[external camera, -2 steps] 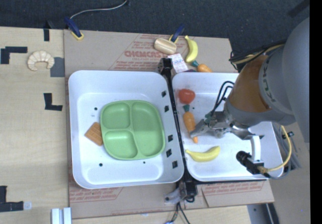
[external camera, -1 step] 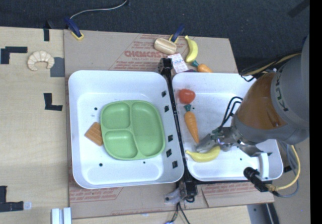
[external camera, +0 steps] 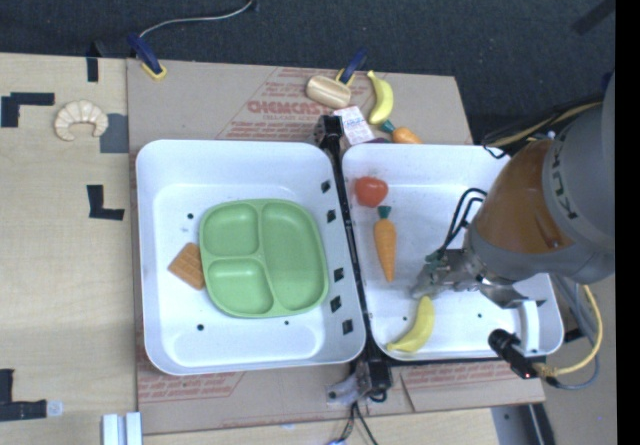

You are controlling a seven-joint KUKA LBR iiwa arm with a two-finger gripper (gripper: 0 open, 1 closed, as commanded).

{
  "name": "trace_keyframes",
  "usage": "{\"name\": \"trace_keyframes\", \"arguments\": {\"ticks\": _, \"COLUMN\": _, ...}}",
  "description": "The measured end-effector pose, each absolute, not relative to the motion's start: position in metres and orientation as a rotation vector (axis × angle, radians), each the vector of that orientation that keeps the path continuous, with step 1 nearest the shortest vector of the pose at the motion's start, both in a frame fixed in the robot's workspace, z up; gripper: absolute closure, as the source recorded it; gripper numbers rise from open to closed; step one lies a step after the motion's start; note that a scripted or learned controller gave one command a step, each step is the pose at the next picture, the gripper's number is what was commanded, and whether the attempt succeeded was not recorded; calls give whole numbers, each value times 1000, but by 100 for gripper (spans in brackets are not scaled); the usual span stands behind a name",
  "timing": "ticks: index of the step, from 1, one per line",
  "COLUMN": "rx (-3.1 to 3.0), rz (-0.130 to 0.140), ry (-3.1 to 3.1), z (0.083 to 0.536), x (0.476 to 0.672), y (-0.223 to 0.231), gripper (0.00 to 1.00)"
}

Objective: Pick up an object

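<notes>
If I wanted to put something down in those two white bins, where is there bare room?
Left bin: bare floor along the top and bottom of the green divided plate. Right bin: bare patch right of the tomato. Crowded lower down, where carrot, banana and gripper sit close.

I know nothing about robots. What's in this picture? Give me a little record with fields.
arm: grey, orange band, reaching in from the right
end effector: low over the right bin, just above the banana
right bin contents: tomato, carrot, banana
left bin contents: green divided plate, orange slice beside it
outside bins: croissant on the bench
</notes>
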State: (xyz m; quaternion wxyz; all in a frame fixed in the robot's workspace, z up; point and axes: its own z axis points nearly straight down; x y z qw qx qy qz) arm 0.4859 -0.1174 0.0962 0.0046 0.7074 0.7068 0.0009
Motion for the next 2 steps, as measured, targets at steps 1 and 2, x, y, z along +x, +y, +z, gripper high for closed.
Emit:
{"name": "trace_keyframes", "arguments": {"ticks": 1, "rx": 2220, "rz": 0, "ry": 2224, "z": 184, "x": 484, "y": -59, "gripper": 100}}
{"name": "trace_keyframes", "arguments": {"ticks": 2, "rx": 2221, "rz": -1, "ry": 2224, "z": 184, "x": 484, "y": -59, "gripper": 0}}
